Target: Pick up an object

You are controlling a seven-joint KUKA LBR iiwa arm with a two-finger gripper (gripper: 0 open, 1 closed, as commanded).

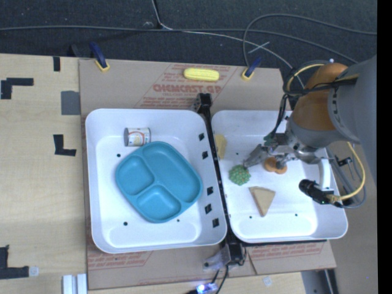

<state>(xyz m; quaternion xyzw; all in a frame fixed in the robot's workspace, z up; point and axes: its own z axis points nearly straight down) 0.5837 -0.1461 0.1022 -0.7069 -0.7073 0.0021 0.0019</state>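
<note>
This is a robotics lab test bench, not a home or shop: left of the grey arm's two-finger gripper (260,157), two shallow white plastic bins (98,182) sit side by side on a printed brown cardboard sheet (177,87). Beyond the gripper, blue-and-yellow spring clamps (98,57) pin that sheet to the pale wooden benchtop (33,182), and loose black cables (202,32) trail over dark carpet.

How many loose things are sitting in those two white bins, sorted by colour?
Blue: 1, the blue divided plastic plate
White: 1, the small white can
Green: 1, the green knobbly ball
Tan: 1, the tan wedge
Orange: 1, the small orange piece
Pale yellow: 1, the pale yellow piece
Total: 6
</note>
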